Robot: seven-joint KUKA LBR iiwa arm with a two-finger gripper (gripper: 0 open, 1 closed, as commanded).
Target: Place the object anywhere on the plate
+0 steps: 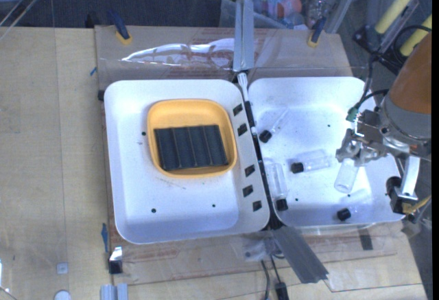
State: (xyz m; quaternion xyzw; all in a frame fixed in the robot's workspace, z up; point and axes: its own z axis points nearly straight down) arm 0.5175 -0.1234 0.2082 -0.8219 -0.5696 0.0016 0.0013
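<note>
Yellow plate (pixel 191 113) in left bin (pixel 130 175), dark ribbed rectangular block (pixel 190 147) lying on it. Right bin (pixel 309 96) holds several clear plastic vials with black caps, scattered. Gripper (pixel 351 154) over right part of right bin; jaws clenched on clear vial (pixel 345 177), which hangs upright below them. Another vial (pixel 311 162) lies just left, apart from the jaws. Bins rest on wooden counter (pixel 48 154).

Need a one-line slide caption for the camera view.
Pincer over the right bin near a clear vial; yellow plate in left bin.
</note>
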